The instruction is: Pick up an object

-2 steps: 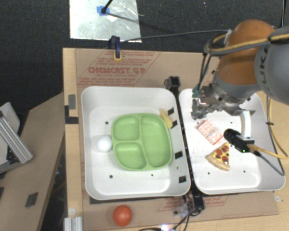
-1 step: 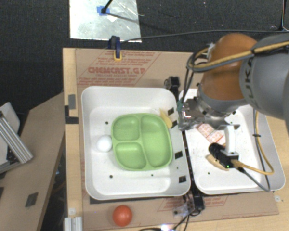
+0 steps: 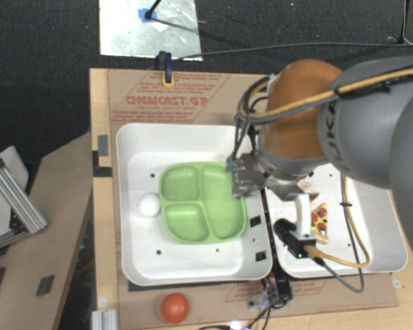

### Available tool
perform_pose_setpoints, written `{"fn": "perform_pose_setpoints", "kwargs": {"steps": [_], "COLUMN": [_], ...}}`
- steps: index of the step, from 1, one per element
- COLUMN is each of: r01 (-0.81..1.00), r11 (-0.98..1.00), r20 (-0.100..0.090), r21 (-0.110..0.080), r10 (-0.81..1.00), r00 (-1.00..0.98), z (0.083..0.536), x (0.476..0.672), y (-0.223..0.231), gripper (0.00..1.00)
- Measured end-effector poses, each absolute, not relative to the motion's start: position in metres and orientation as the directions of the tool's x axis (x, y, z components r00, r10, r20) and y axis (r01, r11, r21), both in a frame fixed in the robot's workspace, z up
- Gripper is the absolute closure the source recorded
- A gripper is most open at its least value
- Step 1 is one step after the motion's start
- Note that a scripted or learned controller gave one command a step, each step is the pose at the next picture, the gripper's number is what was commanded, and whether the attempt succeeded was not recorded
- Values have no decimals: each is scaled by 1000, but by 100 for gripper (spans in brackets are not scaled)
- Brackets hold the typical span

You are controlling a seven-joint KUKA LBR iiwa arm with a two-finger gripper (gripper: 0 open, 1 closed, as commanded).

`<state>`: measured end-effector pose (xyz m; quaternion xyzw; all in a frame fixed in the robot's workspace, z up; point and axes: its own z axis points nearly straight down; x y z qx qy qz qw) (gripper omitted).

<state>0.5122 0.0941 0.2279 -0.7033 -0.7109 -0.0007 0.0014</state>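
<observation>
Camera view: my tool sits over the green tray's right rim; white ball lies well left. Cannot tell its state.

A green divided tray lies flat in the left bin — white ball beside it.

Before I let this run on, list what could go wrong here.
The hand sits low at the right rim of the green divided tray; it may catch that rim and drag the tray. A shifted tray could nudge the white ball beside it. The arm hides much of the right bin.
</observation>
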Motion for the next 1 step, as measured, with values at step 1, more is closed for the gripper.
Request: {"fn": "perform_pose_setpoints", "kwargs": {"steps": [1], "r01": [1000], "r11": [3], "r20": [1], "r21": [0], "r10": [1000], "r00": [-3], "z": [228], "x": [513], "y": [90], "gripper": [0]}}
